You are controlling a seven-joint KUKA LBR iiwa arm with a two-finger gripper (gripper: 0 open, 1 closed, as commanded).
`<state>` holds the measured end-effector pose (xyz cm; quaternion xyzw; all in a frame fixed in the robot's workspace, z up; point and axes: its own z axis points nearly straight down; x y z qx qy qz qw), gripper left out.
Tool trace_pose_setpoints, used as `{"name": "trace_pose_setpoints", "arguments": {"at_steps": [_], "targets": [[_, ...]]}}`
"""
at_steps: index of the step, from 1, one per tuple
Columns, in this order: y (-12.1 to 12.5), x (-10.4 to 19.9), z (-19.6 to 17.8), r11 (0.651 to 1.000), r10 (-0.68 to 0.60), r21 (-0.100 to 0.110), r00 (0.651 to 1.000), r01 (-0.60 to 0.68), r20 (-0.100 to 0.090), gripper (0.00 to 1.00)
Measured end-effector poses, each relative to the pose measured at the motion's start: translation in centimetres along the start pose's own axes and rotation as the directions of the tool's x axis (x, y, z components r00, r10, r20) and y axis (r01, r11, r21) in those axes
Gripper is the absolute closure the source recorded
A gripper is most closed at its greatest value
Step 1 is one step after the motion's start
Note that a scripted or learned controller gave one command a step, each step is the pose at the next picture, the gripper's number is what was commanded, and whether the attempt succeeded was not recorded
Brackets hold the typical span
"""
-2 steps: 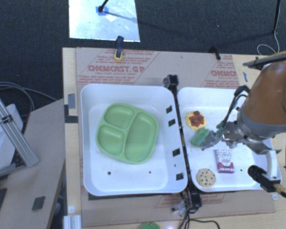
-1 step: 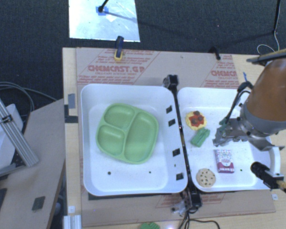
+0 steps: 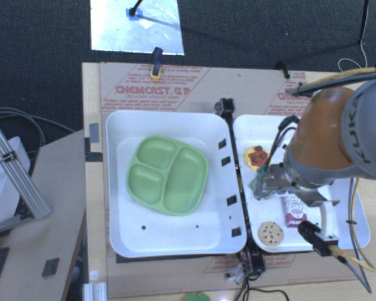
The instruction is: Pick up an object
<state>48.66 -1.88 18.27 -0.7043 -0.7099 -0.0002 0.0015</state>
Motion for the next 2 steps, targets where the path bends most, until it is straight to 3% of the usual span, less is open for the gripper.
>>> {"name": "trace_pose_setpoints", "arguments": {"at_steps": [1, 2], "targets": [[2.3, 8.5, -0.2, 1.0, -0.003, -0.005, 1.0, 0.003, 0.001, 1.0], [7.7, 3.5, -7.1, 1.0, 0.01, -0.014, 1.0, -0.01, 0.005, 1.0]]}}
